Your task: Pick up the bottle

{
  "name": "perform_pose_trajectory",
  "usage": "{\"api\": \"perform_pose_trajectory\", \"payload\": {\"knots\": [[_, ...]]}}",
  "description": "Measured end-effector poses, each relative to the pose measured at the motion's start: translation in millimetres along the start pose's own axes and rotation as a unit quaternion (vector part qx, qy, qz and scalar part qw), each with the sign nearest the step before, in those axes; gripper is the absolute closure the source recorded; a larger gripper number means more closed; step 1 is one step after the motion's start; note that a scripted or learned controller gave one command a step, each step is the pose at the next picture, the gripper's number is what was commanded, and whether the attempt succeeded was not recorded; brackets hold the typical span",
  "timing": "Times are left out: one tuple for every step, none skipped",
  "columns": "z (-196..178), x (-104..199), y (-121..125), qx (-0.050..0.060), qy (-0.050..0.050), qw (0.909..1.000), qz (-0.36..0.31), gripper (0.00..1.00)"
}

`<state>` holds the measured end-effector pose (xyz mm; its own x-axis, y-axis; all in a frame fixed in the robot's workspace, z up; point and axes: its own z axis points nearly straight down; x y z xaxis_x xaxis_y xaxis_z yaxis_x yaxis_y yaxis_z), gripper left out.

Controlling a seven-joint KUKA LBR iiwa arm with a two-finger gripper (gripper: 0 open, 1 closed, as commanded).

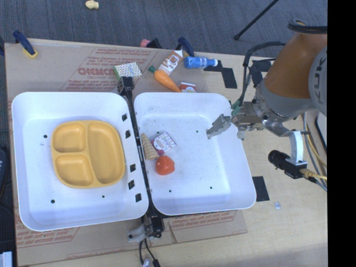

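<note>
While the two white bins are sitting side by side at the middle of the bench, the bottle is lying outside both of them, on its side on the cardboard just beyond the far rim of the right bin. It is blue, and it is resting among other loose things: a carrot to its left, a small white and orange carton beside that, and a checked packet further left. These are probably lying there because they have spilled or been left out of the bins, not because anyone arranged them.

The gripper is hanging over the right part of the right bin, reaching in from the right edge, and nothing is showing between its fingers; whether they are parted or closed I cannot tell at this size. Inside that bin a red tomato-like piece, a small wrapper and a cone are lying near the left wall. The left bin is holding a yellow divided plate.

The bottle is lying well apart from the gripper, further away and slightly left of it, past the bin's rim, so I judge that the arm needs to travel out over that far rim before any grasp.
</note>
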<state>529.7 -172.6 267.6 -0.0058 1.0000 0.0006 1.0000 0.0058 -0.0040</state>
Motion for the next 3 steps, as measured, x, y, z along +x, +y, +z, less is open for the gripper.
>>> {"api": "perform_pose_trajectory", "payload": {"knots": [[-10,0,0,0.001,0.000,1.0000,-0.002,1.00],[131,-7,-17,0.001,0.001,0.9940,0.109,1.00],[116,45,-53,0.001,0.001,0.9999,0.015,1.00]]}}
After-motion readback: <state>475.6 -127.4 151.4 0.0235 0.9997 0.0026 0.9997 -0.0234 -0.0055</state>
